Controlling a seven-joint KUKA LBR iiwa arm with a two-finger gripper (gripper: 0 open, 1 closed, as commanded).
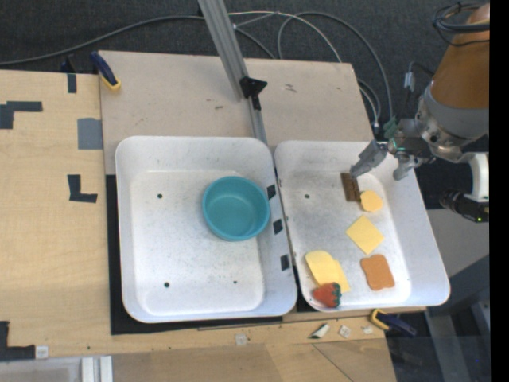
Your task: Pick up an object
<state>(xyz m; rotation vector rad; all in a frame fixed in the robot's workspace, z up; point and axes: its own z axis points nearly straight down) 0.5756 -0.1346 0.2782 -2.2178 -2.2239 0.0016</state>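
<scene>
The right bin [413,237] holds several small toy foods. A small brown bar [348,187] lies beside a round yellow piece [371,202]. Below them are a yellow square slice [365,234], an orange-brown slab [377,272], a pale yellow piece [323,265] and a red strawberry [326,295]. My gripper [385,164] hangs over the bin's upper right part, just above and to the right of the brown bar. Its two grey fingers [367,161] are spread, open, with nothing between them.
A teal bowl [235,207] sits in the left bin [143,213], near its right side. A slanted metal pole [231,50] crosses the back of the bench. Cables trail behind the bins. Small clips lie at the bench's front edge [382,321].
</scene>
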